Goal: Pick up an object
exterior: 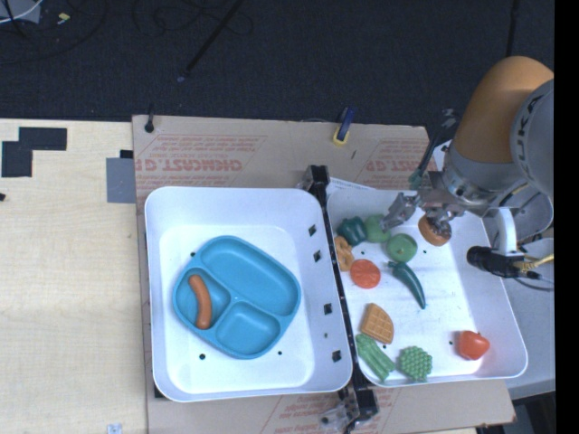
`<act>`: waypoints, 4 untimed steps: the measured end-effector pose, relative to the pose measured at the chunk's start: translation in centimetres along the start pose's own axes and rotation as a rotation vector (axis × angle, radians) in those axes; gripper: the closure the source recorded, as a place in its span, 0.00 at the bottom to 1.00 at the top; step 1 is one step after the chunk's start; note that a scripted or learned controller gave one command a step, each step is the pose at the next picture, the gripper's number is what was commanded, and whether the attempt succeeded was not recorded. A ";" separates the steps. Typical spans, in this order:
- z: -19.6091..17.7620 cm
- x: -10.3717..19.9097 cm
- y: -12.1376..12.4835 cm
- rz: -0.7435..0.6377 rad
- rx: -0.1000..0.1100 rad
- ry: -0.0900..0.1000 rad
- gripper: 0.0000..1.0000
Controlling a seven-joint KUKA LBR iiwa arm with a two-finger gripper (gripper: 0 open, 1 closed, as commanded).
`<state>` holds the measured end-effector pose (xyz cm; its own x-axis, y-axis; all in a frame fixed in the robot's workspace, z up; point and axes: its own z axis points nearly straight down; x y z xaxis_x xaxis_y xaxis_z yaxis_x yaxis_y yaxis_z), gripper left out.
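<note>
My gripper [417, 221] hangs over the back of the right bin [493, 306] with its fingers spread open and nothing between them. A green round fruit [402, 246] lies just below the gap. A brown round piece [435, 232] sits against the right finger; whether they touch is unclear. Close by are a dark green pepper [352, 231], a red tomato [365, 274] and a dark green chili [410, 284].
Toward the front of the right bin lie an orange wedge [378, 324], a green cob [374, 357], a green knobbly ball [415, 363] and a red piece [471, 344]. The left bin [167, 215] holds a blue divided plate [258, 287] with a sausage [202, 301].
</note>
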<state>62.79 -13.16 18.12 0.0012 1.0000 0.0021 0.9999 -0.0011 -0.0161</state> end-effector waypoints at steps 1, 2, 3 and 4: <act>-0.9 0.0 0.3 -0.002 -0.015 -0.002 0.00; 3.7 -0.5 0.0 -0.002 -0.010 -0.001 0.00; 9.1 -0.2 0.1 -0.002 -0.011 -0.001 0.00; 7.7 -0.4 0.1 -0.001 -0.014 -0.002 1.00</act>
<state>62.80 -13.50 10.41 0.0002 1.0000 0.0001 1.0000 -0.0002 -0.0020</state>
